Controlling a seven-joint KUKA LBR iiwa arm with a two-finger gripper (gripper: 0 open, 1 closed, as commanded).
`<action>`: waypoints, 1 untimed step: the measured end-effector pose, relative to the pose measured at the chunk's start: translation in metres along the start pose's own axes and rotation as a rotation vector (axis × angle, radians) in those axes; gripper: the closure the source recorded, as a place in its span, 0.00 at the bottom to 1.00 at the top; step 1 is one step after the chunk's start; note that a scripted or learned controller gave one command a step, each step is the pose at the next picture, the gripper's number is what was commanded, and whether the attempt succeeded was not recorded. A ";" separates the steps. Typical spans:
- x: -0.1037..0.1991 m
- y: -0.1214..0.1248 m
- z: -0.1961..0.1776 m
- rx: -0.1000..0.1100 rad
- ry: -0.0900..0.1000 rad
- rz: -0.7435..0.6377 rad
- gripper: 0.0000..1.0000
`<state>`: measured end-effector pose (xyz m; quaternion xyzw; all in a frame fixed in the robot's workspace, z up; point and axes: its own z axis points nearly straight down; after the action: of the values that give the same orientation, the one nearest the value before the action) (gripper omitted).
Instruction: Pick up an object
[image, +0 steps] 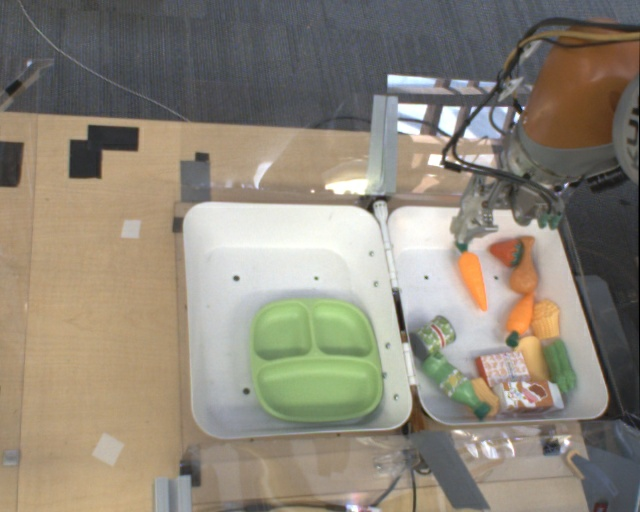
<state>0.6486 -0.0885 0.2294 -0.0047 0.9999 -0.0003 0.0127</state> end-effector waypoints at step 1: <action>-0.017 0.000 -0.072 0.001 0.007 0.157 1.00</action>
<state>0.6635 -0.0886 0.3022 0.0739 0.9972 0.0002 0.0090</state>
